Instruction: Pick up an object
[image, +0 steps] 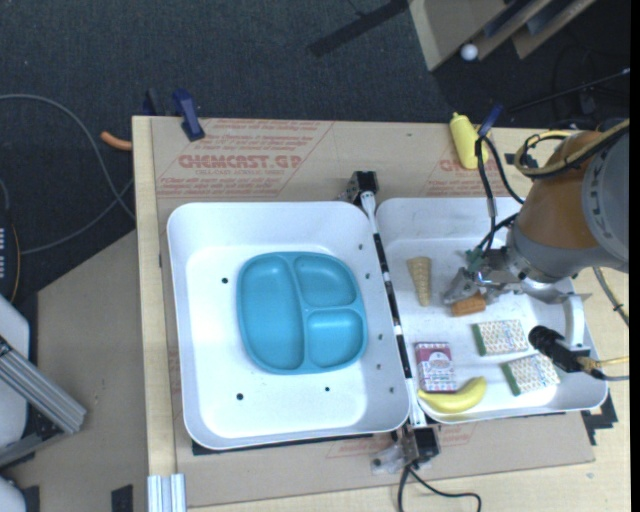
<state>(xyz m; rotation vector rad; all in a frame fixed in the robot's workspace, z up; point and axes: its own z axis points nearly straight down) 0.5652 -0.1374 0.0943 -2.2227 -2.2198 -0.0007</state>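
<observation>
The counter (270, 160) carries two shallow white bins side by side. The left bin (200, 300) holds a blue divided plate (300, 310) with three compartments, lying flat near the middle of the bin.

The right bin (430, 225) holds several small things. A tan cone (421, 279) lies toward the bin's left side, its point toward the near edge. A small red and white packet (434, 364) lies nearer, by the wall shared with the left bin, and a yellow banana (453, 397) lies just beside it at the near edge. Two patterned green and white packets lie further right: one (500, 337) around the middle, the other (530, 374) nearer, toward the bin's right corner.

The arm (570, 215) reaches in from the right, low over the right bin. The gripper (470, 287) sits right of the cone, its tip down just above a small orange-brown piece (467, 307) on the bin floor. Whether its fingers are spread or closed cannot be told, and nothing can be seen held between them.

A yellow clamp (463, 140) and a blue clamp (187, 113) sit at the far edge of the counter.
</observation>
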